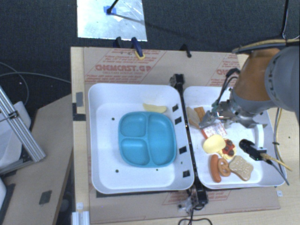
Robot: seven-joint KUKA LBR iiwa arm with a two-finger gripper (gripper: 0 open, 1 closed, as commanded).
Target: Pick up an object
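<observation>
My gripper (209, 121) hangs low over the left middle of the right bin (267, 182), with the grey arm and its orange band reaching in from the right. Just left of it lie brown toy food pieces (198, 114). A red and white strip (207, 132) sits right under the gripper's tip; whether it is touched I cannot tell. In front of it lie a yellow piece (214, 143), red berries (228, 148), a sausage (214, 168), a pretzel (224, 168) and a toast slice (242, 168).
The left bin (101, 125) holds a blue divided plate (146, 138) and a pale yellow slice (155, 108) behind it. A black divider rail (183, 125) runs between the bins. A shiny sheet (111, 13) lies on the dark floor at the back.
</observation>
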